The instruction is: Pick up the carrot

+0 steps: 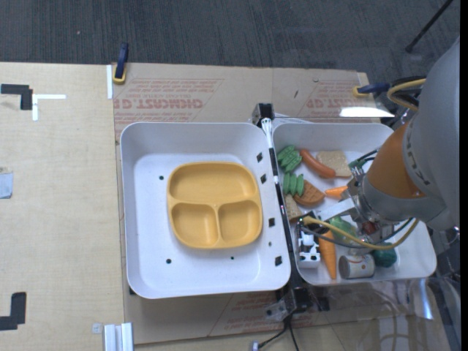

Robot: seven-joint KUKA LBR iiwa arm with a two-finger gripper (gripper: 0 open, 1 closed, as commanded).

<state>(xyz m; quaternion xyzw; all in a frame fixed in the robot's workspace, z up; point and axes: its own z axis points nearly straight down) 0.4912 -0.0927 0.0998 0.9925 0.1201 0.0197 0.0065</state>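
the long orange toy carrot (328, 254) lies in the right-hand shallow white bin (417, 265), near its front edge, its long axis running near to far and its narrow tip toward the front. the grey arm's two-finger gripper (363, 229) hangs low just beside it; whether the claw is spread or closed cannot be told.

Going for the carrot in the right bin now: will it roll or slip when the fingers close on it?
The carrot looks like a smooth, tapered toy, so it may squirt out of a pinch near its thin end. Its round body could roll if nudged sideways. It lies wedged between cables and other toy food by the gripper, so neighbours may shift with it.
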